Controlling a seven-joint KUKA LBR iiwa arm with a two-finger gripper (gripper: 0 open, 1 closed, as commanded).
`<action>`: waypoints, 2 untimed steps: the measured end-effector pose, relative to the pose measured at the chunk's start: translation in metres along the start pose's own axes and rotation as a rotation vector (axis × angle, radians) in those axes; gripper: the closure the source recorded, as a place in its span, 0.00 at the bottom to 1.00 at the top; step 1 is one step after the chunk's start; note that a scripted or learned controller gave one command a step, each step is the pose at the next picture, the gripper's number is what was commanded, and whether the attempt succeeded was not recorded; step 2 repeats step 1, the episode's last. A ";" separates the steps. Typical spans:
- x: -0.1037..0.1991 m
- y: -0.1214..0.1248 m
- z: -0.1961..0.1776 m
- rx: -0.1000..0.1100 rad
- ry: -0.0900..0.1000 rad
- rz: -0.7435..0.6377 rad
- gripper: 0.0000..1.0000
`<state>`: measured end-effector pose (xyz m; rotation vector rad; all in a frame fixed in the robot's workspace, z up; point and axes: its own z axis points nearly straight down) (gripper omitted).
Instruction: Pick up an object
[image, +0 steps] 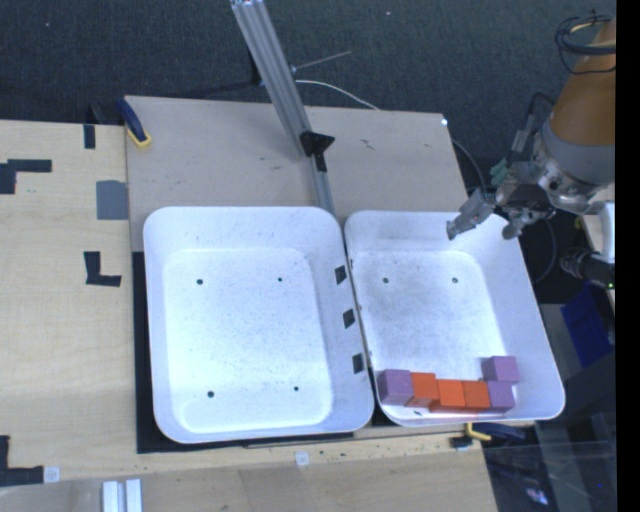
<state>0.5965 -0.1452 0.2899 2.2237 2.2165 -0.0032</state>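
Even bright overhead light, soft shadows, white bins (250, 225) slightly glary, mild blur

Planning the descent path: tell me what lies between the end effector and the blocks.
Bare white floor of the right bin separates the end effector from the blocks.

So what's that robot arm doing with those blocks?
Nothing yet. The grey and orange arm hangs over the far right edge of the right bin. The purple and orange blocks sit bunched in that bin's near corner, well away from the gripper, and none has been picked up so far.
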 end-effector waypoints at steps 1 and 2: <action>-0.018 -0.002 0.055 0.007 0.002 -0.001 0.00; -0.018 -0.002 0.055 0.007 0.002 -0.001 0.00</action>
